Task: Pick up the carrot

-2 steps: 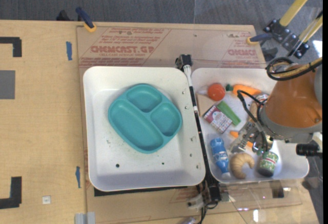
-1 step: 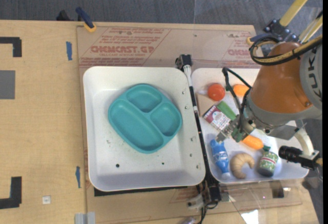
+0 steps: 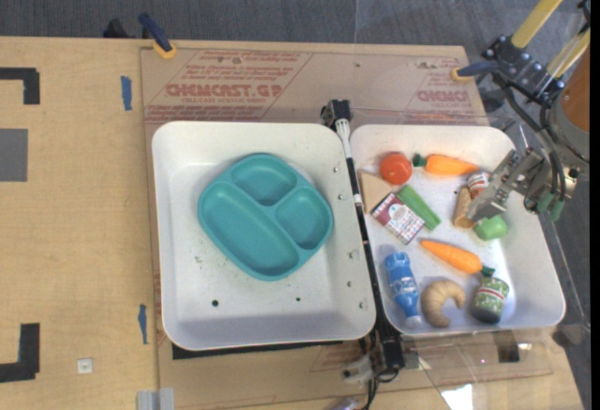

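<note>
Left bin [image 3: 178, 211]: holds a teal divided plate [image 3: 265, 215]. Right bin [image 3: 548, 291]: holds the smaller items. Two carrots lie here, one [image 3: 448, 165] at the far edge beside a tomato [image 3: 396, 168], another [image 3: 452, 256] at centre, free of the gripper. Gripper [image 3: 489, 208]: low over the bin's right side, near a green item [image 3: 491, 229]; whether its fingers are apart or together cannot be told. Near edge: blue bottle [image 3: 402, 285], croissant [image 3: 441, 300], dark jar [image 3: 488, 296]. Centre left: red-and-white packet [image 3: 398, 217].
</note>
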